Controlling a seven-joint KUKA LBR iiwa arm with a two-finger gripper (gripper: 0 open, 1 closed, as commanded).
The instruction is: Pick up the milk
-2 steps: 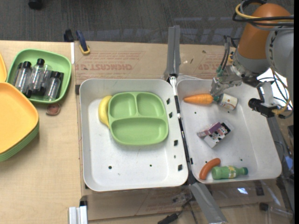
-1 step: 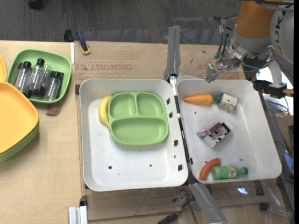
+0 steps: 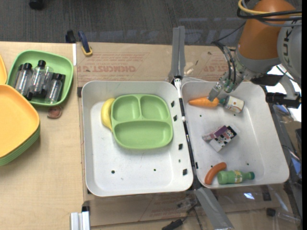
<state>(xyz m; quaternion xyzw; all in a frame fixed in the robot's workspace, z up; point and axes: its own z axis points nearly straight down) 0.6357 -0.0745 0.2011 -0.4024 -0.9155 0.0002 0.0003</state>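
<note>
Milk carton [image 3: 234,104] lies just beside pincer [image 3: 222,93]

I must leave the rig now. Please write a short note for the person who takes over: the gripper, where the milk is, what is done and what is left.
Gripper: low in the right bin, at its far edge, between the carrot and the milk; whether it is open is unclear.
Milk: small white carton lying on the bin floor beside the gripper, not seen between the fingers.
Done: the arm has reached the milk's area.
Left: grasp and lift the milk.
</note>
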